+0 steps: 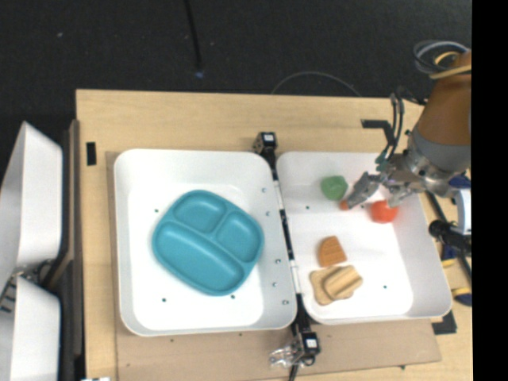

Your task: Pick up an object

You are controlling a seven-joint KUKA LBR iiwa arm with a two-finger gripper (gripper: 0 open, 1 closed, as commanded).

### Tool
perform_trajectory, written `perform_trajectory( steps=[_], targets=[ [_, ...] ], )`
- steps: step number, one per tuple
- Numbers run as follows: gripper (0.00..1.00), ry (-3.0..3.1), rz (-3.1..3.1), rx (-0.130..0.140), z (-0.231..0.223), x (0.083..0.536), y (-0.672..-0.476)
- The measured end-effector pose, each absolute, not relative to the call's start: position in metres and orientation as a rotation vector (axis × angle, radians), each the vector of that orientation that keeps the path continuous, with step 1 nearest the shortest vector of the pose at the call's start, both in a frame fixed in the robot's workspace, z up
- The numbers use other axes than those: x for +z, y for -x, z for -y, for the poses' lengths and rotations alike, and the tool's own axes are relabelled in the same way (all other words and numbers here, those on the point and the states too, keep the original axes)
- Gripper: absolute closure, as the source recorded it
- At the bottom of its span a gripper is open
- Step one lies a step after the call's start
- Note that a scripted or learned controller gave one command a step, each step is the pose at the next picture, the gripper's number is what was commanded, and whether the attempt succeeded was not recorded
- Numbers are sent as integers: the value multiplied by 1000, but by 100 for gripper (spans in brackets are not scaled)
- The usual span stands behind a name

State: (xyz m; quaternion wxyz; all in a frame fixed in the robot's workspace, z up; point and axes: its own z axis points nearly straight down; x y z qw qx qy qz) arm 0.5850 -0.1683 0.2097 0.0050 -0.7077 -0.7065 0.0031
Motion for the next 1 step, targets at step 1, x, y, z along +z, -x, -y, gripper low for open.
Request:
perform_trajectory(
  steps=[1],
  targets=[
    [0,2221,2223,-3,168,217,-588]
  ],
)
